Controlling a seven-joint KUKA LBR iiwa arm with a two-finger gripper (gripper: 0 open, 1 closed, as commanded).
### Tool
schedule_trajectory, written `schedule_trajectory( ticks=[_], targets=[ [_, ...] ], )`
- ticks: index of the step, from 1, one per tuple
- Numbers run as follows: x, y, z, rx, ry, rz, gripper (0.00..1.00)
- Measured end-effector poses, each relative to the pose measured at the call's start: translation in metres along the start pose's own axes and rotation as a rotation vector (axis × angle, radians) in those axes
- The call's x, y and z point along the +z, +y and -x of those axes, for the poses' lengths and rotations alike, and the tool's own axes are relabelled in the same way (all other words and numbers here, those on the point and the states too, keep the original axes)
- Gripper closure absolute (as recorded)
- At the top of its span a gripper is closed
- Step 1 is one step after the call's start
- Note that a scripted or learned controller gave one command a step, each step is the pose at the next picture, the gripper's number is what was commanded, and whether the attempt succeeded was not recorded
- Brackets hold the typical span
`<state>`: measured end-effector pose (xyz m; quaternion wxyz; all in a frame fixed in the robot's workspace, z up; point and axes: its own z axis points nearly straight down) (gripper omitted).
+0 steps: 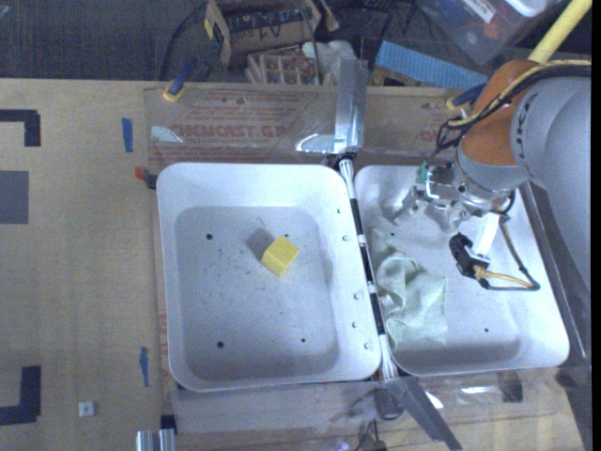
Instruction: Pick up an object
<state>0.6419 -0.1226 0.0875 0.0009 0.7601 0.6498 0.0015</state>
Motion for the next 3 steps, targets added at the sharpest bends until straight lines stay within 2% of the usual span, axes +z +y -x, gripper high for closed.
schedule_trajectory(
  ticks=[1, 2, 3],
  targets=[
    [-0.012, 0.002, -0.001, 0.000, 0.001, 0.005, 1.00],
    [-0.098, -0.071, -0.073, 0.084, -0.001, -0.006, 1.00],
    [-0.097, -0.085, -0.162, 0.405, -0.002, -0.003, 1.00]
  ],
)
